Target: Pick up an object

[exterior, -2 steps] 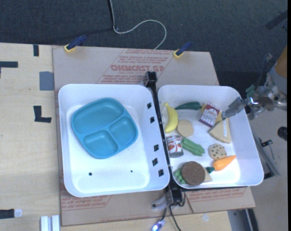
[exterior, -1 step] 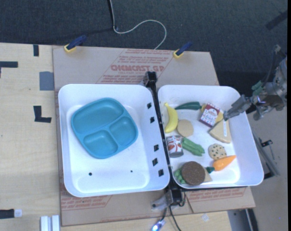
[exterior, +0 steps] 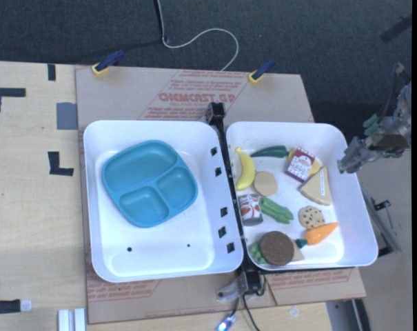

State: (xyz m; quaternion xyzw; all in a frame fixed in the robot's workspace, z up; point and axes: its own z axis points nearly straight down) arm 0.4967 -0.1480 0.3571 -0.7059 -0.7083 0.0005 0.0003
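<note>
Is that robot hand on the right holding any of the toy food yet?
It appears not. The gripper hangs by the right bin's outer rim with nothing visible in it. The banana, carrot and cookie lie in the bin.

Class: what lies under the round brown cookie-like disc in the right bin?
A green piece pokes out from beneath the round brown disc at its left edge. The rest of it is covered, so its shape cannot be told.

My pale wooden bench carries a flat brown cardboard sheet with red print, held at its far edge by a yellow-and-blue clamp on the left and another on the right. On the cardboard sit two shallow white plastic bins side by side, the left bin and the right bin, their inner rims touching. Black tape marks lie on the bare wood at left.
</note>
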